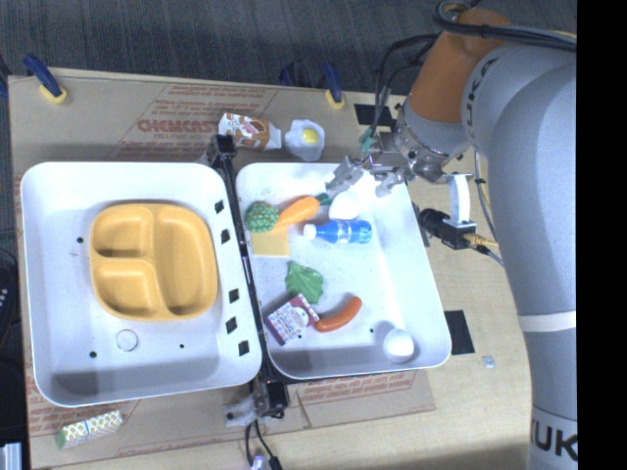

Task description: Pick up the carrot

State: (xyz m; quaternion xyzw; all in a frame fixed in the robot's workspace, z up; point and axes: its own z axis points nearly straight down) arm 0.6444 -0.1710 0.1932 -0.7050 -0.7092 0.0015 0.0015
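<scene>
The orange carrot [299, 209] lies in the right bin [421, 272] near its far left side. Its green end points right and its tip touches a broccoli [261, 215]. My gripper [365, 177] hangs over the bin's far edge, up and to the right of the carrot and apart from it. It is open, its fingers [344, 175] spread, with nothing held between them. A small white object [345, 205] lies just below the gripper, beside the carrot's green end.
The right bin also holds a blue bottle [341, 231], a yellow block [272, 242], a green leaf [306, 282], a sausage [338, 314], a red packet [291, 321] and a white egg [398, 345]. The left bin [49, 292] bears a yellow divided tray [154, 259]. Behind the bins lie a small carton [245, 130] and a fried-egg toy [307, 139].
</scene>
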